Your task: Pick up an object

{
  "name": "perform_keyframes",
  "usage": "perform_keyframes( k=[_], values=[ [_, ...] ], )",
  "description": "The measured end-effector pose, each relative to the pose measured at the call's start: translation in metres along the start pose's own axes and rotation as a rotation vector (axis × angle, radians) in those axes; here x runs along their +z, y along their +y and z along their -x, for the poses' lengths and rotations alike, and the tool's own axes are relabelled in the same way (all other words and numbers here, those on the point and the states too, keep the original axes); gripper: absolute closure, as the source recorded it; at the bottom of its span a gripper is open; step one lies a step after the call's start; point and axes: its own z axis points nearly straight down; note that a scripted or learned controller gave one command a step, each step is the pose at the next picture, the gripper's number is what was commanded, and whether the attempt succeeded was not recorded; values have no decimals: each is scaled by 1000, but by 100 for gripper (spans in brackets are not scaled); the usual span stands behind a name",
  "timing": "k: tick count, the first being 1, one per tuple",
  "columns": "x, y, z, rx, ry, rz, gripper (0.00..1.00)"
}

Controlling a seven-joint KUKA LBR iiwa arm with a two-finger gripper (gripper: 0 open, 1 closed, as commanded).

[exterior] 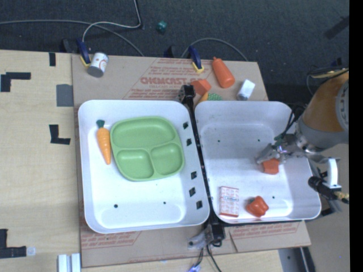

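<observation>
Fingers (272,154) pinching orange block (271,166) in right bin (238,113); left bin (91,152) holds green plate (148,148), carrot (104,144).

I see open floor across the right bin (238,115) left half, red block (271,166), red toy (257,206) and small card (229,201) crowding its lower right.
</observation>
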Motion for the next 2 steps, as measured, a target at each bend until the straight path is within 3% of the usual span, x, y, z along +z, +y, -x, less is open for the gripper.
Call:
perform_keyframes(
  k=[1, 2],
  values=[
    [-47, 36, -53, -1, 6, -7, 100],
    [-38, 69, -112, -1, 7, -9, 100]
  ],
)
